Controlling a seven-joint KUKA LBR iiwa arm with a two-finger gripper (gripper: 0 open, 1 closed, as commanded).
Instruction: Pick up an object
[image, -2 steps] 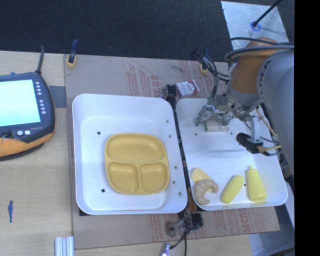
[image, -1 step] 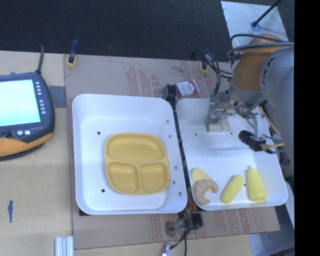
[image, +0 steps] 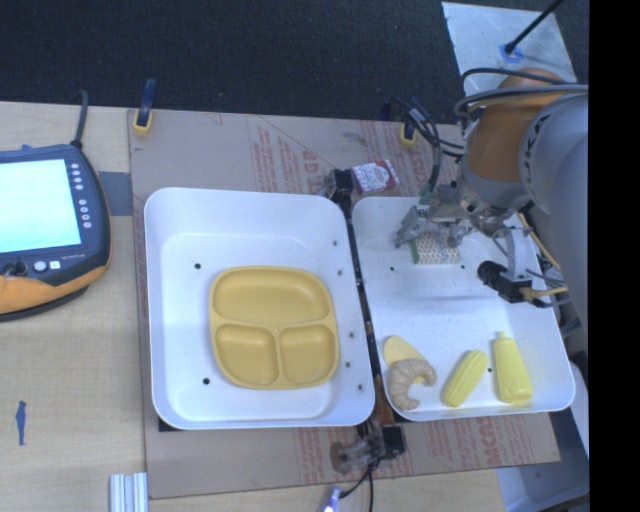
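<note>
End effector (image: 432, 232) upper right, can't tell its finger state, over a mesh-textured pad (image: 437, 251); glossy corn cob (image: 465, 378) lower right.

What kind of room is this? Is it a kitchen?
Probably a robot lab, not a kitchen. A grey robot arm reaches over two white bins, a control tablet sits beside them, and the corn looks like toy food.

cardboard sheet (image: 300, 150) under the bins | faint red print at about 12 o'clock and again at 5 o'clock | too blurred to read | pendant screen (image: 38, 205) at 9 o'clock | blank white, nothing legible
</note>
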